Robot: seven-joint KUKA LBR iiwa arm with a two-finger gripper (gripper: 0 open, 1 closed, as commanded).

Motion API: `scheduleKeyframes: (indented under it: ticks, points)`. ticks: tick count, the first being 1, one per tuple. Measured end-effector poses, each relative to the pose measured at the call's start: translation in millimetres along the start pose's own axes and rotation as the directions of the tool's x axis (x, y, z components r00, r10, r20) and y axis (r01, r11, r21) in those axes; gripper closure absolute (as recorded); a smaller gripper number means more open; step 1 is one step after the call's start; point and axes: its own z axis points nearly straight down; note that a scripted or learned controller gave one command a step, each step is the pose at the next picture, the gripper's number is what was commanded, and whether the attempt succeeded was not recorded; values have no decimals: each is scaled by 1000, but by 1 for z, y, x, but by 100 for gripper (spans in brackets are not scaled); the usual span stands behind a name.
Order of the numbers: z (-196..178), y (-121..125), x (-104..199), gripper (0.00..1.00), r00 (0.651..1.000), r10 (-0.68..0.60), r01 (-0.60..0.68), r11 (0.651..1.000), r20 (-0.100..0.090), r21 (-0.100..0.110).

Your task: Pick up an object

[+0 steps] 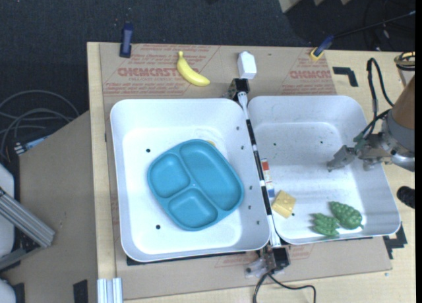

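My gripper [343, 158] hangs over the right bin [310, 114], near its right wall; nothing sits between its fingers.

Fingers spread apart, pointing left above bare white floor; the green toy [337, 218] lies by the right bin's front edge; the yellow block [284, 203] rests at its front-left corner; the blue divided plate [194, 184] fills the left bin [132, 124]; a banana [191, 72] lies on the bench's back edge.

Even, cool overhead light is falling across the bench, leaving the white bins [184, 114] bright but not glaring. The blue divided plate [194, 184] is casting only a faint, soft shadow. The picture is looking slightly soft and grainy throughout.
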Motion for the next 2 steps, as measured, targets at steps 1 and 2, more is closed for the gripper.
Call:
scheduleKeyframes:
  ticks: [1,2]
  points:
    - [57,58,93,0,1000,-4,4,1000,-4,1]
    - [56,107,116,0,1000,-3,3,1000,-2,0]
